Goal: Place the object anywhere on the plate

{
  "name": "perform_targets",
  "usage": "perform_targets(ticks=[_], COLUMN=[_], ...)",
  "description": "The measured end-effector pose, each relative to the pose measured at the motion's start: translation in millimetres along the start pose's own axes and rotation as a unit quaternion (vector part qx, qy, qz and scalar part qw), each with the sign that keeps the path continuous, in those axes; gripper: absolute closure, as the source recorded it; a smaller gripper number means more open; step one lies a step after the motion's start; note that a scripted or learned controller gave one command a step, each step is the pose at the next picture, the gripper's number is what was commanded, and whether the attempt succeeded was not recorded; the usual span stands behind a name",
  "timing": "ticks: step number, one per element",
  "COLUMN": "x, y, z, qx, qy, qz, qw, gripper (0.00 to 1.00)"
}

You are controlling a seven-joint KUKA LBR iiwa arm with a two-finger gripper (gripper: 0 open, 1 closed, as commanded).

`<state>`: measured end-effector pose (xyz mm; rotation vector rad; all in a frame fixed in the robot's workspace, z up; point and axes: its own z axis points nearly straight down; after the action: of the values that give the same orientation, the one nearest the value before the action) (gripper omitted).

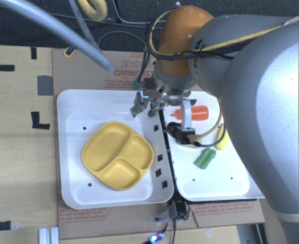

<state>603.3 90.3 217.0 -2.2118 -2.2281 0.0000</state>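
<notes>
the arm is the item nearest the camera: its grey bulk covers the right side of the view, and its orange band sits above the wrist. below the wrist, the gripper hangs over the far edge of the left bin, close to the divider between the two bins. its fingers appear spread a little, and you can see nothing between them; treat it as carrying nothing.

the yellow plate, with three compartments, lies in the left bin, nearer to you than the gripper. the right bin holds a green object, a yellow object at the arm's edge, and an orange object partly hidden behind the wrist hardware. the task does not say which object is meant.

judged from this layout, the step in hand is the pick. move the gripper across the divider into the right bin, and close the fingers across the object's short width. the green object is the clearest candidate: its long axis runs diagonally, from near-left to far-right. the orange object lies roughly crosswise, with its narrow end pointing left toward the divider. lift clear of the bin walls before travelling to the plate.
</notes>
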Motion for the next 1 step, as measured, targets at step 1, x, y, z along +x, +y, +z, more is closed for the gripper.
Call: perform_targets(ticks=[1], x=[41.6], y=[18.5], z=[-11.9], qx=[-0.001], qy=[0.000], qz=[0.001], qw=[1.0000], gripper=[1.00])
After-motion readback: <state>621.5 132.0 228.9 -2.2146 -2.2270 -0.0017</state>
